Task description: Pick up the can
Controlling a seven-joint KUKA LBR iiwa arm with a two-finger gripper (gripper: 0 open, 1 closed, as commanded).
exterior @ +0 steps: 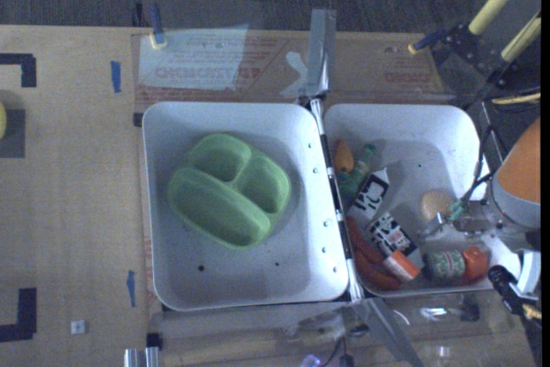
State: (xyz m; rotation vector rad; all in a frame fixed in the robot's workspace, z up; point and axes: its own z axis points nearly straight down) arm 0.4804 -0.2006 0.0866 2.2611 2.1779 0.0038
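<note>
**benchrat:** Gripper (447, 217) hangs low in the right bin (404, 118); can't tell its state. Can (447, 266) lies on its side just below it, by the front wall.

**kuka_fan:** Looks like the approach step. Next it needs to line up over the can and drop.

No wording can be read for certain. The clear sheet (199, 58) taped to the bench above the left bin carries a line of faint orange print, too blurred to make out. The black-and-white carton (371, 194) in the right bin shows bold marks, unreadable.
</note>
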